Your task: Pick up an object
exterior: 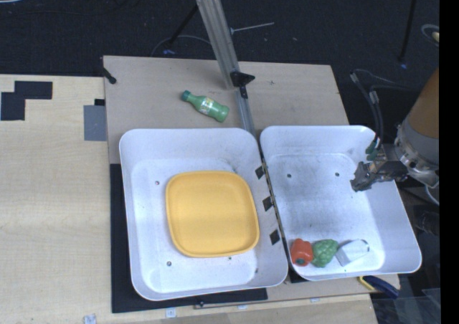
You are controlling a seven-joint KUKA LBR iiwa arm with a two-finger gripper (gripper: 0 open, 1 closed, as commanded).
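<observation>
You have a stiff yellow plate (212, 213) flat in the left bin (136, 150): hard to pinch. Better the red pepper (301, 251) or green toy (325, 251) in the right bin's (391, 215) near corner: light, rounded, slippery. I cannot tell whether the tool (362, 179) above is open or closed.

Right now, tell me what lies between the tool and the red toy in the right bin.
Bare scuffed bin floor separates the tool from the red toy, seen from the overhead camera.
</observation>
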